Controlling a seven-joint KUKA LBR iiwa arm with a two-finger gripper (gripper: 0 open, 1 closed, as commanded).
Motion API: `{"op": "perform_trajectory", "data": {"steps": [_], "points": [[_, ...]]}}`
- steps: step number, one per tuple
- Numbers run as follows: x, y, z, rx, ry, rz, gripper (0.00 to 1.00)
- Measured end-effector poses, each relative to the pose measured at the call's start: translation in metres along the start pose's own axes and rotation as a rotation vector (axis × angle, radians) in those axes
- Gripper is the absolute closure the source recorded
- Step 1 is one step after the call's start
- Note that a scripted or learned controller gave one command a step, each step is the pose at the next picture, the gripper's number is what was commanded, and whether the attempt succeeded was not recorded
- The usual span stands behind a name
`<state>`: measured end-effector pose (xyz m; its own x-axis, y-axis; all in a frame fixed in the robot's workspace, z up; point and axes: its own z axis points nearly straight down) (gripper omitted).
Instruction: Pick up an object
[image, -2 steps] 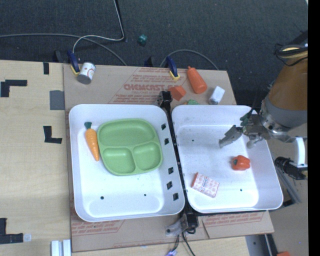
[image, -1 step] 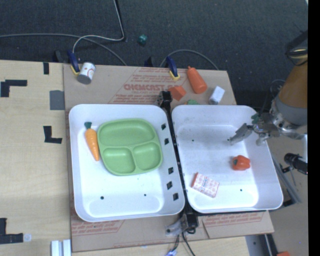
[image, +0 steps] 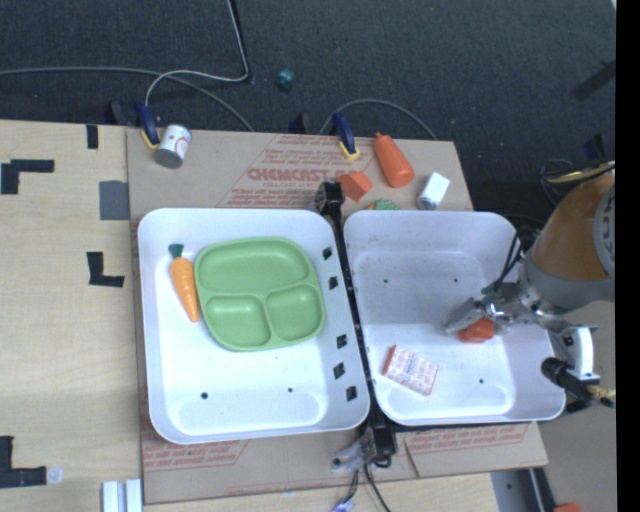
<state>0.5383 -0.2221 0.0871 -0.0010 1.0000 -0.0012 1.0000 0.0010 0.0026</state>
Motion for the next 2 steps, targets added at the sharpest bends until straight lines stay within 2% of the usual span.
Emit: {"op": "perform_trajectory", "data": {"steps": [1, 2], "points": [[-0.001, 0.001, -0.011, -0.004, -0.003, 0.001, 1.00], [0.054, 0.063, -0.002, -0.009, 0.000, -0.002, 1.00]]}}
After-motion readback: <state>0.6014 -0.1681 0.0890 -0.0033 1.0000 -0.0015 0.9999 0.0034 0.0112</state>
